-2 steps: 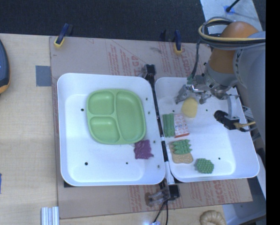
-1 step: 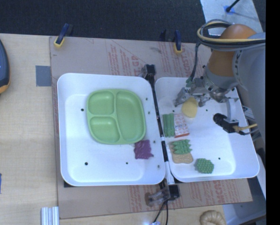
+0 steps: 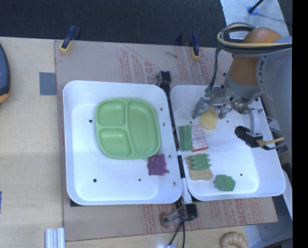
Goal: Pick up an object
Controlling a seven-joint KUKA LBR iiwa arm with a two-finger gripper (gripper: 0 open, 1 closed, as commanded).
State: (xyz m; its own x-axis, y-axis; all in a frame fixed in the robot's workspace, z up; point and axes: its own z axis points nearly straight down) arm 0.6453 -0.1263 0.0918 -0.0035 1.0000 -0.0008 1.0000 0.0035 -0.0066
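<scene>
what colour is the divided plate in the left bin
Light green: the divided plate has three compartments, seen clearly in the camera view.

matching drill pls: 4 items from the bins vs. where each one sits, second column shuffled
Items:
1. green divided plate
2. purple toy
3. yellow object
4. round green knobbly piece

Places:
A. right bin, near front edge
B. left bin, middle
C. right bin, just below the gripper
D. left bin, beside the plate's lower right corner

Pairs: 1-B, 2-D, 3-C, 4-A
</scene>
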